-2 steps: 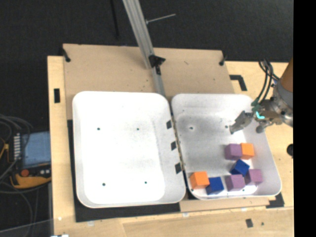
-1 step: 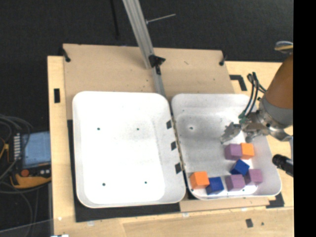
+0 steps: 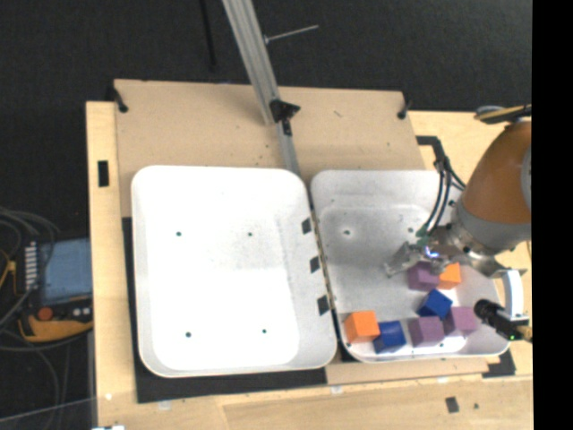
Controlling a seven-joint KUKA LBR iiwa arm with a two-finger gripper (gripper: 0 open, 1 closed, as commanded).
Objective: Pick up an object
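Purple block [image 3: 421, 278] partly hidden beneath the jaws [image 3: 414, 260].

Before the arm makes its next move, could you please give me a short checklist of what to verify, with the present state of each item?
1. Gripper over the right white bin: ok.
2. Target under it, the purple block: cannot tell which it aims at.
3. Block between its fingers: cannot tell.
4. Small orange block and blue cube crowd the purple block: not ok.
5. Large orange cube lies apart from the gripper: ok.
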